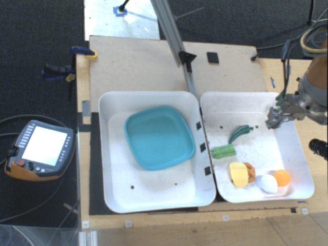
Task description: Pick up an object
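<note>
We see the bench (pixel 154 65) with two white bins side by side. The left bin (pixel 115 188) holds a teal plate (pixel 159 136), lying flat near the bin's middle and a bit toward the far side. The right bin (pixel 297 152) carries all the small items. The arm (pixel 320 81) comes in from the right edge, and its gripper (pixel 272 119) sits over the far-right part of the right bin, with nothing visibly between its tips. We cannot tell how far open it is; too small and dark to read.

Items in the right bin, bigger to smaller: a light green block (pixel 223 151) near the divider, a dark green curved piece (pixel 240 132) just beyond it and apart from the gripper, a yellow block (pixel 238 174) touching a brownish item (pixel 250 171) at its right, then a white egg-shaped item (pixel 268 183) touching an orange ball (pixel 282 177) in the near-right corner.

Off the bench at the left, a handheld control pad (pixel 40 148) lies on the dark floor.
</note>
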### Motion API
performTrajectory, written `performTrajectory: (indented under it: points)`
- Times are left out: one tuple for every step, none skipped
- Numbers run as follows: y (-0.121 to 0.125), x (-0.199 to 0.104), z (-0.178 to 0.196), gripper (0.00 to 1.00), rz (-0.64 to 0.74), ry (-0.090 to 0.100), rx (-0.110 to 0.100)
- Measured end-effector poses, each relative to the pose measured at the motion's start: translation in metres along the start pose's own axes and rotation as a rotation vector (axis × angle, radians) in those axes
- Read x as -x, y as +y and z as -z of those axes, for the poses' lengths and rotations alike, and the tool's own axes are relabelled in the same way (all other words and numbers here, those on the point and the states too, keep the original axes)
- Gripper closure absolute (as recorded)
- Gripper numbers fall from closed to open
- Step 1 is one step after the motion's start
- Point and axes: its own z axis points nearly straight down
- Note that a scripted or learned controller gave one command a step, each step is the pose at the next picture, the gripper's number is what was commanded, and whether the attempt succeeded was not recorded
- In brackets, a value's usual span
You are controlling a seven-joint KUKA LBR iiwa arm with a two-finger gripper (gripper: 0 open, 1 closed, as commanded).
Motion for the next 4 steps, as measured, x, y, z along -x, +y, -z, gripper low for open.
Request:
performTrajectory:
  points:
    - [-0.011, -0.055, 0.006, 1.00, 0.000, 0.000, 0.002]
    - [-0.024, -0.112, 0.009, 1.00, 0.001, 0.000, 0.001]
    - [-0.042, -0.163, -0.006, 1.00, 0.001, 0.000, 0.000]
    - [-0.058, -0.212, -0.019, 1.00, 0.000, 0.000, 0.000]
